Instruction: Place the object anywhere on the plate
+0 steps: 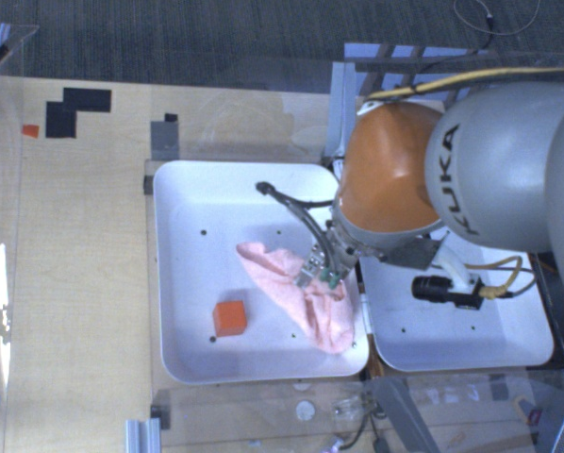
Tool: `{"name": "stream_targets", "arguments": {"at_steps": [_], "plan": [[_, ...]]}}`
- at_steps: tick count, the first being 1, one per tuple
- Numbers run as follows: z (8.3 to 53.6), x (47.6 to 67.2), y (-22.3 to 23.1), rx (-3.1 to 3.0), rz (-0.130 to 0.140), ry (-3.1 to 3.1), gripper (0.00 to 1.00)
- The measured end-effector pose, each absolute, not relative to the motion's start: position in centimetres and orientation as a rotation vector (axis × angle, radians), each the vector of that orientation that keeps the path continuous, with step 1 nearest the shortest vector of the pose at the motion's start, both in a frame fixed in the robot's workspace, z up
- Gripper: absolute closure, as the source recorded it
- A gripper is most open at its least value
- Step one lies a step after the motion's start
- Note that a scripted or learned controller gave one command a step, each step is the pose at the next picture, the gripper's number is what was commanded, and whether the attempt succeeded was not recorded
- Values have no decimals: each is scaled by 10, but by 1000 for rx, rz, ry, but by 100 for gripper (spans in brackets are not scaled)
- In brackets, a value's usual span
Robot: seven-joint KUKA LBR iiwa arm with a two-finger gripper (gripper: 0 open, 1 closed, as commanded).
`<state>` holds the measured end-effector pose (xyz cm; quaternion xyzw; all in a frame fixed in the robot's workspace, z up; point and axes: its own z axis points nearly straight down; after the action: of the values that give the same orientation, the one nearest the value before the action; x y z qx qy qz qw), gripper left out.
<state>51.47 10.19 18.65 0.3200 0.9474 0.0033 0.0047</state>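
A crumpled pink cloth [306, 295] lies in the left white bin [192, 206], stretching from the bin's middle to its front right corner. An orange cube [230, 318] sits on the bin floor to the cloth's left, apart from it. My gripper [321, 274] is down at the cloth's upper right part, right on or just above the fabric. The big grey and orange wrist above hides the bin's right wall and part of the cloth.
The right white bin [471, 333] lies under the arm, with a black connector and yellow cable [452, 291] hanging over it. A thin dark cable [287, 206] arcs over the left bin's back. Black markers [74, 109] sit on the wooden bench at far left.
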Motion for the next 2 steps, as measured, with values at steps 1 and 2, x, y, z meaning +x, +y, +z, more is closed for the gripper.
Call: {"name": "stream_targets", "arguments": {"at_steps": [1,2], "plan": [[131,510,164,707,4,3058,100],[187,580,85,880,9,3004,100]]}}
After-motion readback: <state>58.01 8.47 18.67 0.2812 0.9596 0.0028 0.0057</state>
